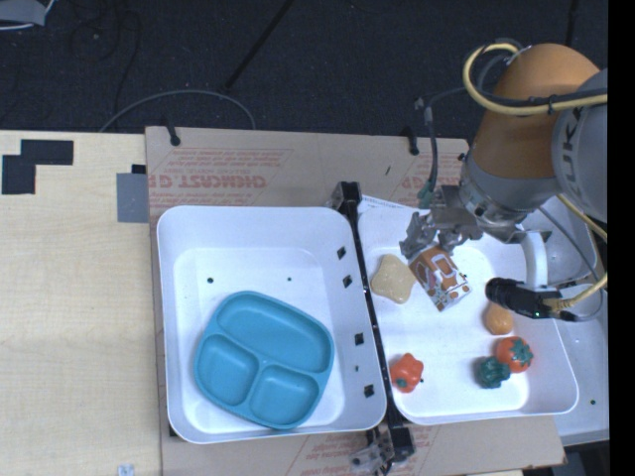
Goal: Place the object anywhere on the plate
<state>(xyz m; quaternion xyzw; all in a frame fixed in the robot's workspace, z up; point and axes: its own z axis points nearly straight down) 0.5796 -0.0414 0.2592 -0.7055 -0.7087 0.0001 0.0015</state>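
Note:
A blue divided plate [263, 358] lies in the left white bin [189, 236], toward its front. My gripper [433, 241] hangs over the back of the right bin [556, 405]. Right under it, touching or nearly touching it, is an orange and white packet [441, 277], tilted. I cannot make out whether the packet is gripped. A beige bread-like piece [392, 279] lies just left of the packet.
The right bin also holds a red pepper [406, 371] at the front left, an orange lump [498, 318], a red tomato [515, 353] and a teal piece [490, 372] at the front right. A black divider [359, 305] runs between the bins. Cables loop above the wrist.

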